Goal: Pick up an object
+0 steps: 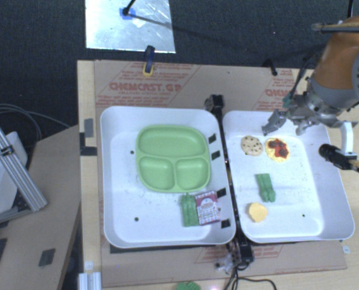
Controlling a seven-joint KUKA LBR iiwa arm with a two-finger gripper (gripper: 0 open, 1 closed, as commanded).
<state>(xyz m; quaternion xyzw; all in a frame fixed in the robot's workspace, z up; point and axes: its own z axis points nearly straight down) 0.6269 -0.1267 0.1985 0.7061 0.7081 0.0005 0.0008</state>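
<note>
The right bin (333,213) holds a brown cookie (250,145), a yellow piece with red topping (278,149), a green block (265,187) and a small yellow piece (257,212). My gripper (286,125) hangs over the far end of this bin, just above and behind the cookie and the red-topped piece. Its two fingers (271,125) are spread apart and open, with nothing between them.
The left bin (116,180) carries a light green divided plate (172,158), a green block (189,210) and a red and white packet (207,206) near its front. A black divider (224,156) runs between the bins. The bins rest on a cardboard sheet (167,83).
</note>
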